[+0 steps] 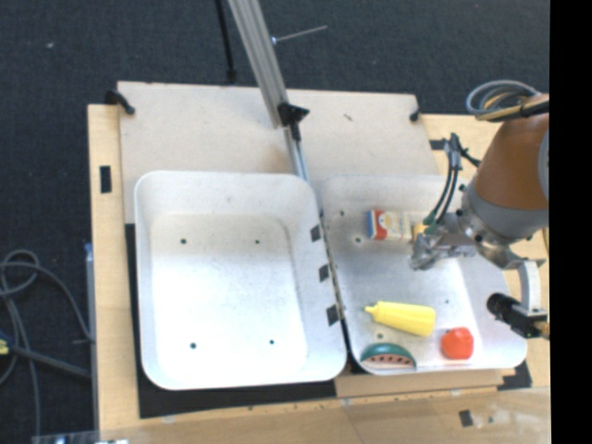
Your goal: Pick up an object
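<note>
1. The gripper [424, 251] hangs low in the right bin [481, 354], at 3 o'clock of the view; its grasp cannot be told.
2. A small carton [387, 225] lies just beside it at 10 o'clock.
3. A yellow bottle [402, 316], red ball [457, 343] and watermelon slice [388, 356] lie toward 6 o'clock.

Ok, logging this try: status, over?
Gripper low in right bin, beside small carton. Nothing seen held. Yellow bottle, red ball, melon slice lie nearer the front.
</note>
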### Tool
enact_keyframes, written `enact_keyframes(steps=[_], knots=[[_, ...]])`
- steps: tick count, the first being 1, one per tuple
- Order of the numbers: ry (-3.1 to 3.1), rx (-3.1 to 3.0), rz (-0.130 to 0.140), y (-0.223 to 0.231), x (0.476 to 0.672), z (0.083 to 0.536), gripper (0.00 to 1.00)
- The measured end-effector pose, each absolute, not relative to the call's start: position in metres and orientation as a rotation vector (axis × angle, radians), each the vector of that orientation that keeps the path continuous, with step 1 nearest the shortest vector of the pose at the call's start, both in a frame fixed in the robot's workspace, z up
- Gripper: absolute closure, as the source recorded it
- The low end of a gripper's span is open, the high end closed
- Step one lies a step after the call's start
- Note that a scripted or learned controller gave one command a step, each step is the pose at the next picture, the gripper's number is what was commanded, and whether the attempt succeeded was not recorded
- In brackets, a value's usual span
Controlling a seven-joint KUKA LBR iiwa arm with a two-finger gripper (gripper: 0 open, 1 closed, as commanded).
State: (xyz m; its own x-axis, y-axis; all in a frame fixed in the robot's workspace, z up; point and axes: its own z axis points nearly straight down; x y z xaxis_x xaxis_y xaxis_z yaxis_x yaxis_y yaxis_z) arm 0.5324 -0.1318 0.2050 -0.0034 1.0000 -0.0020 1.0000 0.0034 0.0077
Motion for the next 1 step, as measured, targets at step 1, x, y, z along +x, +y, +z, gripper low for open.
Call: enact_keyframes(steps=[1], knots=[[2.221,2.213,0.005,-0.1332,0.5343,0.2398,1.00]])
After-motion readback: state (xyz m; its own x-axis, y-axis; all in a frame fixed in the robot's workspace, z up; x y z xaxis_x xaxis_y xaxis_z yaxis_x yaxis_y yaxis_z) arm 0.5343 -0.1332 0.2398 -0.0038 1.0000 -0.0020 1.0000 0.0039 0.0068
